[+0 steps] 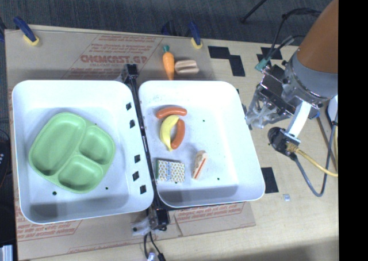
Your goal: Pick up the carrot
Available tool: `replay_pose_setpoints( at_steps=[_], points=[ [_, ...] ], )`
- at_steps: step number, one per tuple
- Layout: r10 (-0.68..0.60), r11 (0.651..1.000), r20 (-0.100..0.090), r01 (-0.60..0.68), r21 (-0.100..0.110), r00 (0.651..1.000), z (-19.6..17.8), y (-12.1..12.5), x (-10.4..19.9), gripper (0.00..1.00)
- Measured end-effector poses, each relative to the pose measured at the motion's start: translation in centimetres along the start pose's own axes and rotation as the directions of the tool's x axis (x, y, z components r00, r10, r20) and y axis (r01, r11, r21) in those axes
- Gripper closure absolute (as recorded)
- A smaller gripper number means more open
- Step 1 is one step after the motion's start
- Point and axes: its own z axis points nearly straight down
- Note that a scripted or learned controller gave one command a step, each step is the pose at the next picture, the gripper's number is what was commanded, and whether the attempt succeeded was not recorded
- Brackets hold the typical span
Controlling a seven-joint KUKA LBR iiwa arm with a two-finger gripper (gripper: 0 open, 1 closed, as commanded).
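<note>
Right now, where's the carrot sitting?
In the camera view the carrot lies on the bench outside the bins, just beyond the far rim of the right bin, with the small bun-like toy right beside it.

Carrot [168,64]: on bench behind right bin's back rim [190,82], open above & to left. Obstacle: hot dog bun [186,68] just beside on right. Blue clamp [195,35] near, behind the bun.

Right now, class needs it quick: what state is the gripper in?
Gripper: cannot be told; nothing visibly held, right of the white bin, apart from the small orange carrot.
</note>
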Motion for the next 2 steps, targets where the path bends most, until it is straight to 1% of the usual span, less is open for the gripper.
replay_pose_setpoints(
  at_steps=[1,2],
  points=[
    [-0.206,0.979,0.0,0.206,0.004,0.979,14.8,-3.7,2.0,1.0],
    [-0.174,0.985,0.0,0.174,-0.001,0.985,3.2,0.9,-3.8,1.0]
  ],
)
